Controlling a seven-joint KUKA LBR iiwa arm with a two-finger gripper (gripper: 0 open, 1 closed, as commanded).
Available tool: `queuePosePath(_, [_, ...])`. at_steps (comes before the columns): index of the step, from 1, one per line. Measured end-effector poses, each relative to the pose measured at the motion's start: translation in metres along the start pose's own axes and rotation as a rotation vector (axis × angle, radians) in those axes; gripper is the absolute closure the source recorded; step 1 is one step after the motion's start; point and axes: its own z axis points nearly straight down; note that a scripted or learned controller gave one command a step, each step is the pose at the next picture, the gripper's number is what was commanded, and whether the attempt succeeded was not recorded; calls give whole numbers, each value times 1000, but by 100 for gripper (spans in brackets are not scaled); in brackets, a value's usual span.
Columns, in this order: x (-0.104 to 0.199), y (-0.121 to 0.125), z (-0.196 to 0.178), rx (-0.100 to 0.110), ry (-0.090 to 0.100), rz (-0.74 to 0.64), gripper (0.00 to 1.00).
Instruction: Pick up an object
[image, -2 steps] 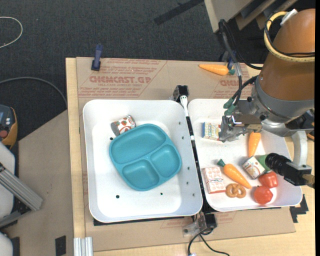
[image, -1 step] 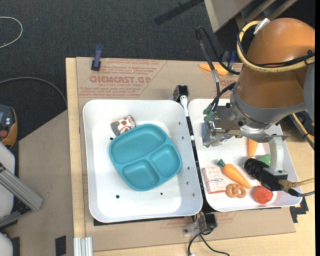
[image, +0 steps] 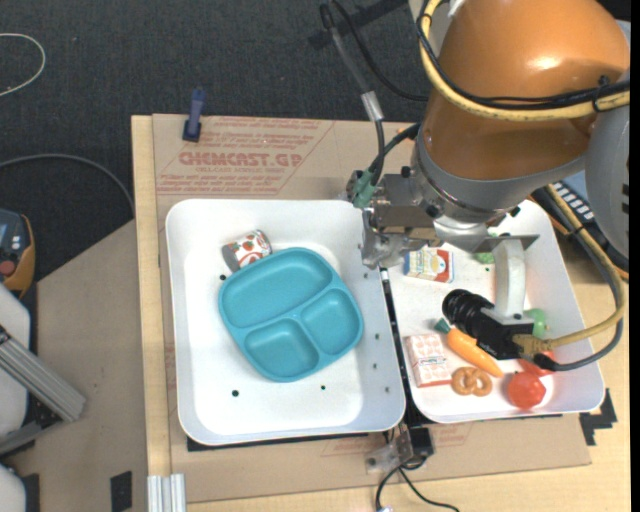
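Over the far stretch of the divide between the two bins, the gripper (image: 380, 245) hangs low beneath the bulky grey and orange wrist. Its tip lies just at the right rim of the left bin (image: 190, 300). The wrist hides its underside, so I cannot tell whether it stands apart or together, and nothing can be seen held in it. Just right of it, in the right bin (image: 578, 300), lies a small red and white carton (image: 428, 264), close to the gripper, though contact cannot be judged. Nearer in that bin sit a second carton (image: 428, 360), a carrot (image: 470, 349), a pretzel (image: 472, 381) and a tomato (image: 527, 388), clustered together. The left bin holds a blue divided plate (image: 290, 313) at its middle, with a small patterned can (image: 247, 248) at the plate's far left edge. Both bins rest on a brown sheet (image: 240, 150) on the tabletop.
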Motion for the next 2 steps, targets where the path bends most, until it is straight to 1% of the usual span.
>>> queuePosePath(1, [-16,0,5,9,-4,12,100])
queuePosePath(2, [9,1,-69,-2,0,5,100])
